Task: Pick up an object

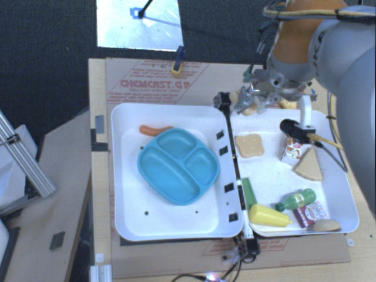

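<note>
**Several loose objects; gripper (pixel 258 101) low at far edge of right bin (pixel 273 175)**

Nearest, in the near right corner of the right bin: a pale bun (pixel 326 225), touching a red-and-white packet (pixel 308 212). Just beside these, toward the near left corner, a green bottle (pixel 296 200) and a yellow squeeze bottle (pixel 269 216), both lying on their sides and close together. Against the left wall, lengthwise along it, a green stick (pixel 248 191).

Farther in, mid-bin: a tan wedge (pixel 308 166) flat by the right wall, a small red-and-white carton (pixel 292 150) just beside its far tip, and a slice of toast (pixel 249 145) flat near the left wall, well apart from both.

Level with these, in the middle of the left bin (pixel 132 210): a blue divided plate (pixel 178 165), set at a slant to the walls. Beyond it, toward the far left corner, an orange sausage (pixel 154 130), one end tucked behind the plate's far rim.

At the far edge of the right bin, near its far left corner: the gripper, hanging low from the grey arm (pixel 346 51). Spread or pressed together: cannot tell from this angle. Nothing seen held. Just beside it, a pale tan piece (pixel 247 107) toward the corner and a yellowish piece (pixel 288 103) on the other side.

Past both bins: a cardboard sheet (pixel 158 81) with red lettering, a yellow-and-blue clip (pixel 177 63) at its far edge, then a shiny panel (pixel 138 13).
</note>
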Motion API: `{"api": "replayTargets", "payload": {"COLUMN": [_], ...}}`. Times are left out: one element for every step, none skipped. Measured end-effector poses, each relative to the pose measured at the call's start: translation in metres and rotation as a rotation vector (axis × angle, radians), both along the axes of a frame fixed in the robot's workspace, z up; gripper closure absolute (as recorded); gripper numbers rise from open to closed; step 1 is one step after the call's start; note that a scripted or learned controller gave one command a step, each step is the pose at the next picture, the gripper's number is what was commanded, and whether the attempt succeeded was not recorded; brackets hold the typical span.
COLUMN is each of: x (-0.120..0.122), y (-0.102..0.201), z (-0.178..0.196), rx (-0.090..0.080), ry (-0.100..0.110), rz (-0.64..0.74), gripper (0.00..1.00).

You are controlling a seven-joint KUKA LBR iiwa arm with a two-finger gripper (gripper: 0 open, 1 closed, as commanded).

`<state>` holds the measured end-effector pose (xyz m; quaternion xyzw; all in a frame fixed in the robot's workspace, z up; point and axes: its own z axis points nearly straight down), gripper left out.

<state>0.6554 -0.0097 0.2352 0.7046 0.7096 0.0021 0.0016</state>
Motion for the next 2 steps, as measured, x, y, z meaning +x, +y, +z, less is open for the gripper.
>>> {"api": "replayTargets", "payload": {"x": [0.009, -0.006], "y": [0.005, 0.003], "z": [-0.014, -0.020], "rx": [-0.002, -0.002], "ry": [0.002, 0.005], "rz": [0.000, -0.006], "gripper": [1.00, 1.00]}}
